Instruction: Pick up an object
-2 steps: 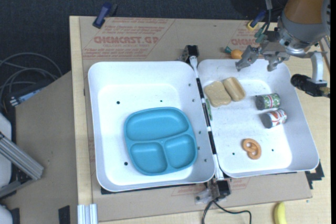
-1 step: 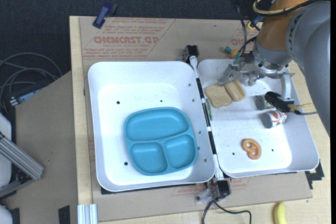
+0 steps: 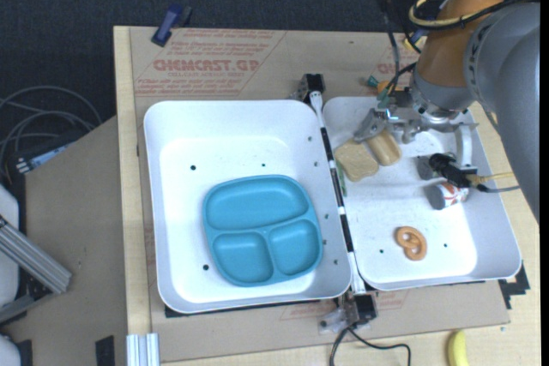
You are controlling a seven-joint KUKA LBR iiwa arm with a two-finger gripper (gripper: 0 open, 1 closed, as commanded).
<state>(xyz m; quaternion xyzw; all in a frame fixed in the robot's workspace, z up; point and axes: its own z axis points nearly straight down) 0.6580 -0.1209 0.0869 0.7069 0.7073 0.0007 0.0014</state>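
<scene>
Watching gripper (image 3: 390, 123) low over right bin (image 3: 489, 257); couldn't tell its state from my feed. Bread slices (image 3: 367, 157) lay just beside it, near divider. Advised centring over one slice, descending straight, avoiding bin wall. Pretzel (image 3: 412, 243) sat well apart.

- blue divided plate (image 3: 260, 228): three compartments, lying flat, right side up, in the left bin (image 3: 171, 141), toward its near edge, roughly centred side to side.
- two tan bread-like pieces (image 3: 367, 158): touching each other, flat in the right bin (image 3: 489, 257), far-left corner, against the divider between bins.
- pretzel (image 3: 412, 243): small, orange-brown, flat, near-centre of right bin, apart from the rest.
- small grey/white/red item (image 3: 448, 195): right bin, toward its right edge; too small to identify.
</scene>
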